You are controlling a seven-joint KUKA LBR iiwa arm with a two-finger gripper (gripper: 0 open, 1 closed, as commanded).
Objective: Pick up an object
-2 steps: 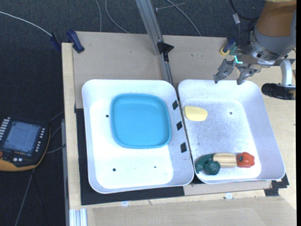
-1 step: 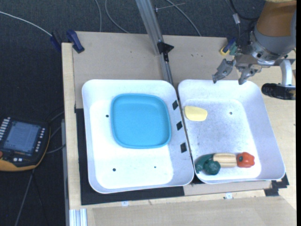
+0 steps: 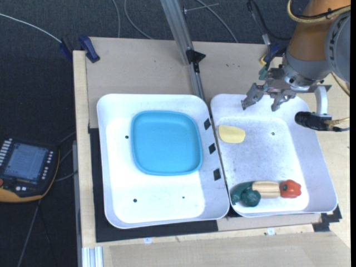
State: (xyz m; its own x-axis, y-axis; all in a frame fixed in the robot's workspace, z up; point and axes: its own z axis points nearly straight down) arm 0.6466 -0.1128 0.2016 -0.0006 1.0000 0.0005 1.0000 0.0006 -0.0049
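Note:
My gripper (image 3: 262, 100) hangs over the far edge of the right bin (image 3: 311, 149), fingers spread open with nothing between them. A pale yellow piece (image 3: 231, 134) lies in that bin's far left part, below and left of the gripper. Along the near edge of the same bin lie a dark green item (image 3: 246, 195), a tan roll-shaped item (image 3: 266, 189) and a red item (image 3: 290, 188), side by side and touching. The left bin (image 3: 114, 149) holds a blue square plate (image 3: 166, 142).
A metal pole (image 3: 179, 24) slants up from between the bins at the back. Cables trail over the dark floor behind the bench. A handheld pendant (image 3: 25, 166) lies on the floor at far left.

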